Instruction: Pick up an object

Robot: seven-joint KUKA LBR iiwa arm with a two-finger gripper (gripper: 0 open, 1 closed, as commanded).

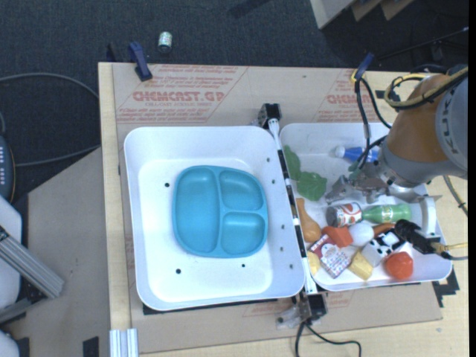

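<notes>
While the arm [428, 129] reached in from the right, its gripper [364, 187] hung low over the right bin [316, 136]; whether the pincer was apart or together could not be told.

Just beneath lay a small can [344, 214] with a red and white label, on its side, touching a green bottle [385, 213]. Around them were a green leafy toy [306, 181], a red ball [399, 265], a yellow block [361, 265] and a white packet [330, 259]. The left bin [149, 274] held a blue divided plate [220, 210].
</notes>
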